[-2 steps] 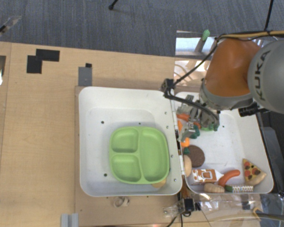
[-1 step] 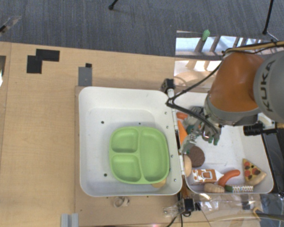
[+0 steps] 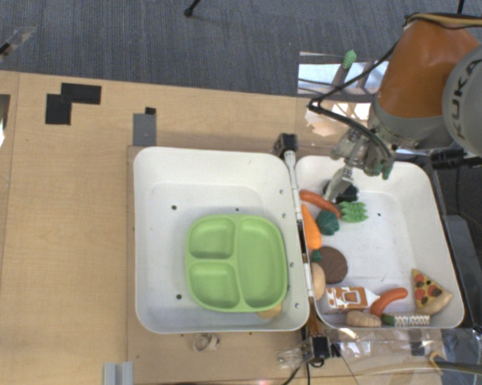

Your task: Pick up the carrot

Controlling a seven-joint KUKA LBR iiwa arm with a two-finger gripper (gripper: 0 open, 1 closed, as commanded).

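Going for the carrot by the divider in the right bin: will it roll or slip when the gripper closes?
The carrot looks like smooth, tapered toy plastic, so it probably stays stiff but may squirt out of a grip. Its round body could roll. It lies against the bin wall, crowded by the dark green piece, so approach room seems tight.

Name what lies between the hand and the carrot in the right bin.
In the camera view, an orange-red chilli lies between the hand and the carrot, at the right bin's left wall.

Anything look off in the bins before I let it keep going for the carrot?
The carrot lies along the divider wall of the right bin, partly up on the rim. The left bin's green plate hides a yellowish item under its lower edge.
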